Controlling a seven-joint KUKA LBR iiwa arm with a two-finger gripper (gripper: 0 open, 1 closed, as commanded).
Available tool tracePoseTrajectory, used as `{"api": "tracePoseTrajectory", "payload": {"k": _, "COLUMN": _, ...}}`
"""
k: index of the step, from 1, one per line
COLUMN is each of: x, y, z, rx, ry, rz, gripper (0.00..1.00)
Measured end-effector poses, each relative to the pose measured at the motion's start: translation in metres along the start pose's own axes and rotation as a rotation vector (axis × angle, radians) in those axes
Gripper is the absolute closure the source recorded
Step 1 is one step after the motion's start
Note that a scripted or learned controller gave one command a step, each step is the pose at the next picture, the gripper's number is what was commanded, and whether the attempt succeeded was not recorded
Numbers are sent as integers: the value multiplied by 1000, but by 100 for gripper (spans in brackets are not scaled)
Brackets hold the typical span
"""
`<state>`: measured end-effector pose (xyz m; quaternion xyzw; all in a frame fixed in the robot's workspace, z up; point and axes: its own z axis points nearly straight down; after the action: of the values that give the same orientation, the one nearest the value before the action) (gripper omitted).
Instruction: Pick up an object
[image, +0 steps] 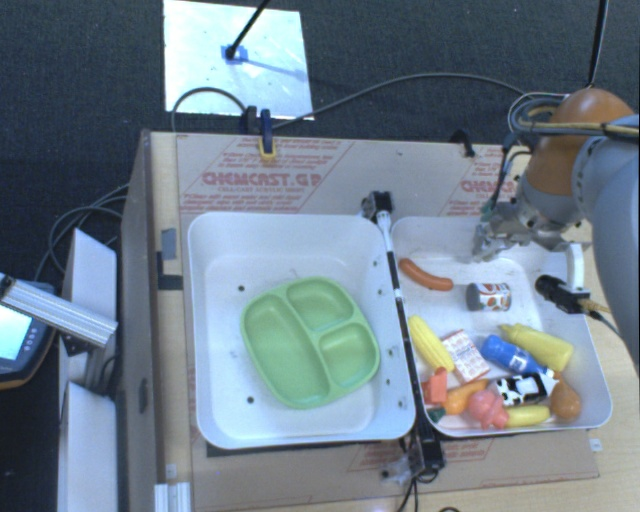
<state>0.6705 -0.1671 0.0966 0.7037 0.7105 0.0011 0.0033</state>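
Gripper (487, 243) hovers over right bin's (598, 372) far corner, near hot dog (426, 275) | fingers' state unclear | toys heaped for picking.

Even, fairly bright overhead light fills the scene, and the two white bins (300, 240) read almost blown out, with only faint soft shadows along their inner walls and under the green tray (310, 340). At twelve o'clock a shiny metal plate (236, 55) throws back a pale bluish glare, while the dark floor around the counter (300, 170) stays dim and grainy. The whole picture is slightly soft, small print is unreadable, and the arm (590, 150) at two o'clock looks a little blurred.
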Motion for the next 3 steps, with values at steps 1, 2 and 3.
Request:
{"api": "tracePoseTrajectory", "payload": {"k": 1, "x": 0, "y": 0, "z": 0, "rx": 0, "ry": 0, "rz": 0, "gripper": 0}}
{"api": "tracePoseTrajectory", "payload": {"k": 2, "x": 44, "y": -52, "z": 12, "rx": 5, "ry": 4, "rz": 6, "gripper": 0}}
{"api": "tracePoseTrajectory", "payload": {"k": 3, "x": 64, "y": -107, "z": 12, "rx": 6, "ry": 3, "rz": 9, "gripper": 0}}
